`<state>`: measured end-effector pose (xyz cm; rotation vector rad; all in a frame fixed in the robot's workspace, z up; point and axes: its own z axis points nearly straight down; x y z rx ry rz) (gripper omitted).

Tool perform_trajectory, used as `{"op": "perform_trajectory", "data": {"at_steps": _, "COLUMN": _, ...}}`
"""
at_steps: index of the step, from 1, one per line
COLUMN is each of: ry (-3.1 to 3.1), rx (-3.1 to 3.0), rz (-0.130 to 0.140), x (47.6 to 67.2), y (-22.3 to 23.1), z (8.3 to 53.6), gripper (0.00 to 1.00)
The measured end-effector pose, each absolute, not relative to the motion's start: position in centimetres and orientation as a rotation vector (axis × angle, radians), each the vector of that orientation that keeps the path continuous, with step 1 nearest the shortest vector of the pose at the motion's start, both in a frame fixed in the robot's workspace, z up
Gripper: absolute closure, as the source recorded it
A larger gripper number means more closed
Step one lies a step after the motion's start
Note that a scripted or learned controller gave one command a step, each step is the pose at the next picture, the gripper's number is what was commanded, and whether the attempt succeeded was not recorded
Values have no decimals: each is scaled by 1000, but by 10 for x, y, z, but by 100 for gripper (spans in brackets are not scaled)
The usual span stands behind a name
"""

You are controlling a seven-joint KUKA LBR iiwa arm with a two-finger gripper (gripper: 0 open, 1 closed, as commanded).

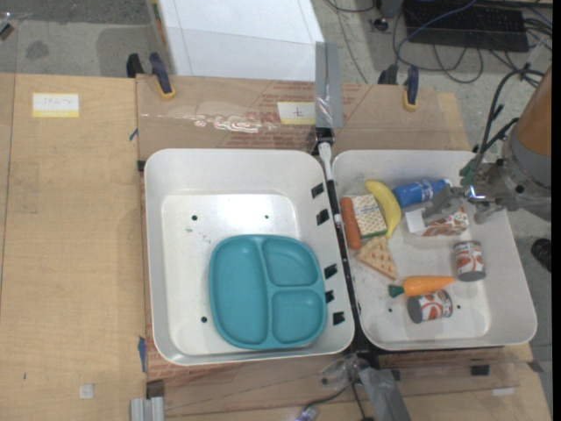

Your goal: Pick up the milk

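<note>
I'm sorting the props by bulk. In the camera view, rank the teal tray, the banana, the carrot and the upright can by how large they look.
1. teal tray, by far
2. banana
3. carrot, close to the banana
4. upright can

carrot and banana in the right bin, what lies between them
In the camera view, the triangular sandwich wedge lies between the banana above and the carrot below, all in the right bin.
</note>
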<state>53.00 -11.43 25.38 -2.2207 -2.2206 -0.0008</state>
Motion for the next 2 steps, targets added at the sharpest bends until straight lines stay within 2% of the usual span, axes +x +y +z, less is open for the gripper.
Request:
{"op": "perform_trajectory", "data": {"at_steps": 1, "ry": -2131, "rx": -2311, "rz": -2, "x": 599, "y": -148, "z": 218, "gripper": 0}}
{"op": "perform_trajectory", "data": {"at_steps": 2, "ry": -2189, "rx": -2262, "rz": -9, "x": 602, "y": -194, "z": 119, "gripper": 0}}
